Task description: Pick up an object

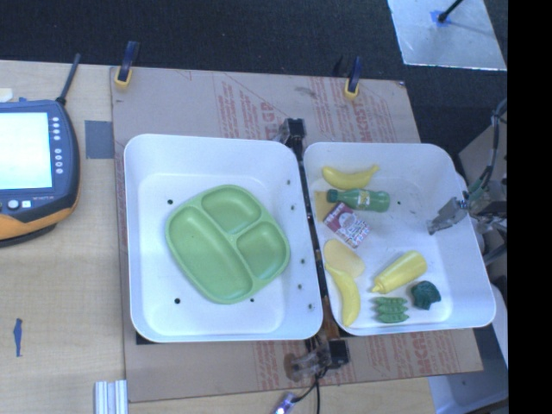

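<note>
Two white bins sit side by side on a cardboard-covered bench. The left bin holds a green divided plate, lying flat near its middle, w/ three compartments, all bare.

All places below are rel. to the right bin. At its right rim, about halfway down, the gripper reaches in just over the edge; fingers look slightly apart w/ nothing between them, tips above bare bin floor, apart from every item.

Items in the right bin, approx.:
- Banana at top left, curved, lying flat.
- Green bottle just below the banana, on its side, cap toward the left wall.
- Red-and-white packet below the bottle, touching or nearly touching it; can't tell which.
- Second banana along the left wall, lower half, running down toward the bottom rim; a pale yellow piece sits at its upper end.
- Yellow bottle in the lower middle, on its side, tilted diag.
- Green pea pods near the bottom rim, just below the yellow bottle.
- Dark green lump, poss. broccoli, at lower right, just beside the pods.

A tablet w/ orange casing lies on the bench well left of both bins.
</note>
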Available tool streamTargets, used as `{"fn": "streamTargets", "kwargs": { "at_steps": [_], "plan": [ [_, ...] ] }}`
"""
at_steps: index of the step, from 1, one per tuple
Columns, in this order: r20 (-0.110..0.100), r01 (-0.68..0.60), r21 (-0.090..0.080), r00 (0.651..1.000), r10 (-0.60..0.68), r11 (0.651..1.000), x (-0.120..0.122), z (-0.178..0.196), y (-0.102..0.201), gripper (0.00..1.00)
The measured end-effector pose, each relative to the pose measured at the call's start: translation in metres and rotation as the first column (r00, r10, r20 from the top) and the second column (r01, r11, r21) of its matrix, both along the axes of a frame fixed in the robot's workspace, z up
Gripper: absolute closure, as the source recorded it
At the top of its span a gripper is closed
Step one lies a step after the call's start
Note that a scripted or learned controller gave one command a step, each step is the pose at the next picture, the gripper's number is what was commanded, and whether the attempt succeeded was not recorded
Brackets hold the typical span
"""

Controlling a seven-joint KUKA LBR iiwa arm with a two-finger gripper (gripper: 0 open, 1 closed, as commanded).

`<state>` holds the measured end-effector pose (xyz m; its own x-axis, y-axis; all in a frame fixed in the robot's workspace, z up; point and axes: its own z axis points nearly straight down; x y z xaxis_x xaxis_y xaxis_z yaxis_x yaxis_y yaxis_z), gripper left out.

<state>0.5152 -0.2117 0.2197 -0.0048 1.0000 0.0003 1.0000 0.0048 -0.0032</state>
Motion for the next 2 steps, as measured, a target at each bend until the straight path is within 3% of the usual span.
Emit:
{"fn": "streamTargets", "kwargs": {
  "at_steps": [1,2],
  "plan": [
    [-0.001,-0.002,-0.001,1.0,0.002,1.0,-0.003,-0.042,0.054,0.0],
    [-0.001,-0.001,0.0,1.0,0.001,1.0,-0.04,-0.129,0.06,0.0]
  ]
}}
